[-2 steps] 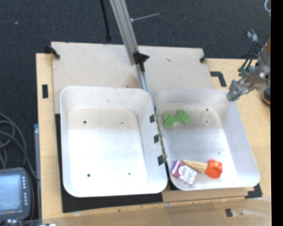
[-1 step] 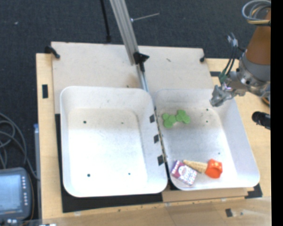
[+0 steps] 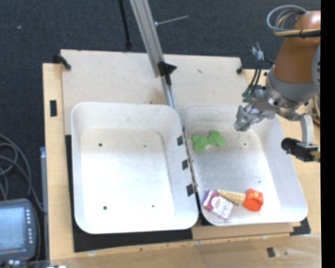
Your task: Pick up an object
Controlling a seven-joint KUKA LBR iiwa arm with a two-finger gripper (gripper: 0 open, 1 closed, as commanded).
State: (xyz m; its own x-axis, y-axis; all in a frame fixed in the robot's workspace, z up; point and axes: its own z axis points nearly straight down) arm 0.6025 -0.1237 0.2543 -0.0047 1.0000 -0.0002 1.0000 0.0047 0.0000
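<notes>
Right bin (image 3: 279,166) | green toy (image 3: 207,140), pouch (image 3: 218,205), cone (image 3: 232,195), orange piece (image 3: 254,200)

the light is even and fairly bright, falling from above. the two white bins, the left bin (image 3: 128,166) and the right bin (image 3: 279,183), come out pale and a little washed, with mild glare on their rims. shadows are soft and short: a thin dark one lies under the near edge of the bins. the dark floor (image 3: 22,27) at the far left swallows detail. the whole picture is slightly soft and grainy, and small things lack crisp edges.
</notes>
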